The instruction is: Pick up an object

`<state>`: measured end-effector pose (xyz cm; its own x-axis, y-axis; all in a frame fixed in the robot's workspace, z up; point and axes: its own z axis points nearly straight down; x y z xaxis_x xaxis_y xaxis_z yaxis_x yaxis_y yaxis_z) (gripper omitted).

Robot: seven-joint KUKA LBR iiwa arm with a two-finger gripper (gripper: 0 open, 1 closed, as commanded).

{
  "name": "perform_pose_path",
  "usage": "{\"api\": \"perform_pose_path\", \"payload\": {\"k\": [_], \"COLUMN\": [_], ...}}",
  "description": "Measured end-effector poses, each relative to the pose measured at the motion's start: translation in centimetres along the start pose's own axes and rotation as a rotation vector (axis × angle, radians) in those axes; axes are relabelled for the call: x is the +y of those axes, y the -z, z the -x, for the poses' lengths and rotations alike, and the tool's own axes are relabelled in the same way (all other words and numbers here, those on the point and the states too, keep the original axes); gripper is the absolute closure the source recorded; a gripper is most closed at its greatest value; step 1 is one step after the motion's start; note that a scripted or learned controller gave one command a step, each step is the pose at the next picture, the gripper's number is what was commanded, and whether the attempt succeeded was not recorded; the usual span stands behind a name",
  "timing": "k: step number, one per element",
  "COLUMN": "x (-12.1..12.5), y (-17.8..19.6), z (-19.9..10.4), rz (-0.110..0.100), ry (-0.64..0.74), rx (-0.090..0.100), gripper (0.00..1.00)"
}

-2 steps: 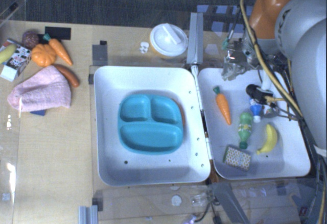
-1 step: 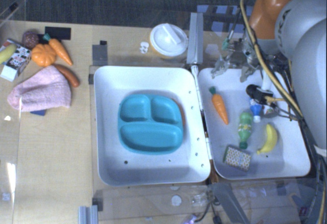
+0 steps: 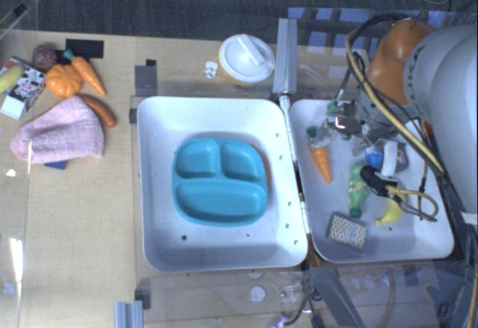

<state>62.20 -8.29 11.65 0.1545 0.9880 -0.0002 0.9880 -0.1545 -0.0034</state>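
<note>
End effector: low in the right bin [image 3: 418,244], at about [image 3: 351,127] — whether it is wide or narrow cannot be told, and nothing is seen gripped in it.
Arm: grey, with an orange band [image 3: 396,57] up and to the right of the end effector, reaching in from the right with black and yellow cables looped around it.
Toy carrot: [image 3: 321,161] just below and left of the end effector, tip pointing down, close by but contact not clear.
Green bottle: [image 3: 358,198] further below, lying beside a dark object under the cables.
Banana: [image 3: 388,214] below and to the right, near the bin's lower part.
Patterned block: [image 3: 347,230] lowest of the lot, directly below the end effector, well apart from it.
Left bin: [image 3: 157,244] to the left, touching the right bin along the shared edge — it holds a blue divided tray [image 3: 221,180].
White lid: [image 3: 247,57] up and left, on the surface [image 3: 75,244] behind the bins.
Far left of surface: a pink cloth [image 3: 60,134], a small pumpkin [image 3: 63,81] and another carrot [image 3: 91,74].
</note>
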Motion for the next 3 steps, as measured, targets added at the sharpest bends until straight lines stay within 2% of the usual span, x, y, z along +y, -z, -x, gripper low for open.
{"api": "perform_pose_path", "payload": {"k": [1, 2, 3], "x": [-0.5, -0.2, -0.9], "y": [-2.8, -1.9, 6.6], "z": [0.4, 0.4, -1.4], "rz": [0.012, 0.018, 0.004], "ry": [0.134, 0.135, 0.282], "rx": [0.001, -0.002, 0.001], "gripper": [0.0, 1.0, 1.0]}}
